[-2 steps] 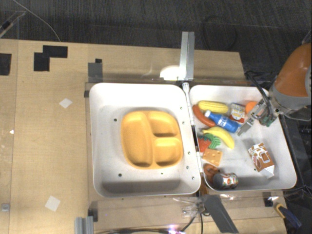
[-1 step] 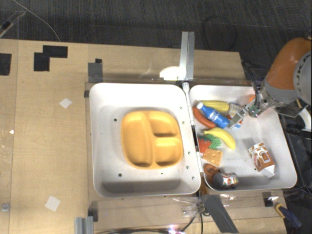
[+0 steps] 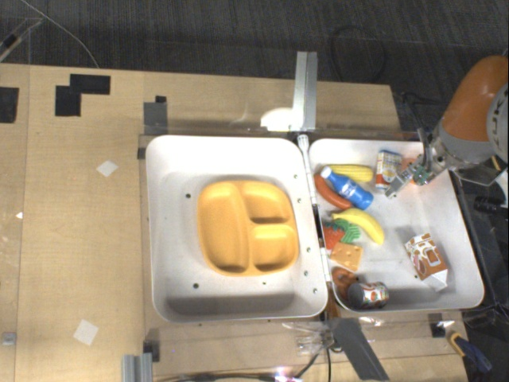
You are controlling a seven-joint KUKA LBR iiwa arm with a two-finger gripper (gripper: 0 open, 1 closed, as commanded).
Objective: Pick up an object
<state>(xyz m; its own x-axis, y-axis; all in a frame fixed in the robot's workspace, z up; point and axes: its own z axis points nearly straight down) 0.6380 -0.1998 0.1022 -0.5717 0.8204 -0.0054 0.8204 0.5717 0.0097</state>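
My gripper (image 3: 407, 175) hangs over the back of the right bin (image 3: 465, 237), reaching in from the right edge. It stands open, with nothing between its fingers. Just to its left a small printed tin (image 3: 387, 165) stands by the back wall. Further left lie a blue bottle (image 3: 348, 189), a red sausage (image 3: 328, 193) under it and a yellow banana (image 3: 355, 171). A second banana (image 3: 363, 225), an orange cracker (image 3: 345, 256), a dark can (image 3: 367, 294) and a brown and white carton (image 3: 426, 258) lie toward the front.
The left bin (image 3: 171, 213) holds a yellow divided tray (image 3: 246, 225). A metal post (image 3: 305, 94) rises behind the wall between the bins. Bare white floor lies in the right bin between the carton and my gripper.
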